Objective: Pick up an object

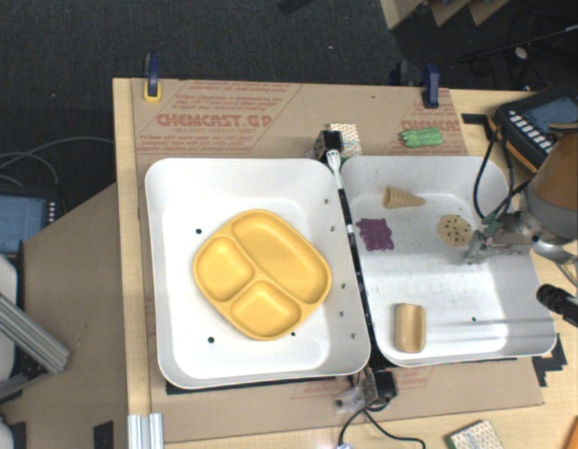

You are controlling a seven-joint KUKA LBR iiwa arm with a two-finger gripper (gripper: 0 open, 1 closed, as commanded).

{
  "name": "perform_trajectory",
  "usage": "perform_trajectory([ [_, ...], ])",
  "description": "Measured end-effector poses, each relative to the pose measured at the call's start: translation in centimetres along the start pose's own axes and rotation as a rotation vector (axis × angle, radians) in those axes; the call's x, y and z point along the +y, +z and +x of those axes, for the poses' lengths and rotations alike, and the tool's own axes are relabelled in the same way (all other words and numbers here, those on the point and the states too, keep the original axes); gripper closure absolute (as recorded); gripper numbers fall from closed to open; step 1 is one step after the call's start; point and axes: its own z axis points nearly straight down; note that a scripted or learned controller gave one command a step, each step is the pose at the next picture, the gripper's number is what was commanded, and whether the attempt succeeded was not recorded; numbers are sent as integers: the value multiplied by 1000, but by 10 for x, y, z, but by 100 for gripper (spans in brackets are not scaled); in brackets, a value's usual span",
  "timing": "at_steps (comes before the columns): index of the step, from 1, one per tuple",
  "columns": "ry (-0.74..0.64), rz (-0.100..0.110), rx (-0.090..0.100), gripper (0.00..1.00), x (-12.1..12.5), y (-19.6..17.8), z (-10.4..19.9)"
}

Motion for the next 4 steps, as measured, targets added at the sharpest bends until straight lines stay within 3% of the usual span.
perform_trajectory([
  [1, -5, -4, 0, 100, 31, -24, 76],
  [2, 10, 6, -1, 100, -62, -48, 40],
  [3, 4, 2, -1, 0, -58, -47, 43],
  [4, -3, -18, -8, 0, 115, -132, 14],
])
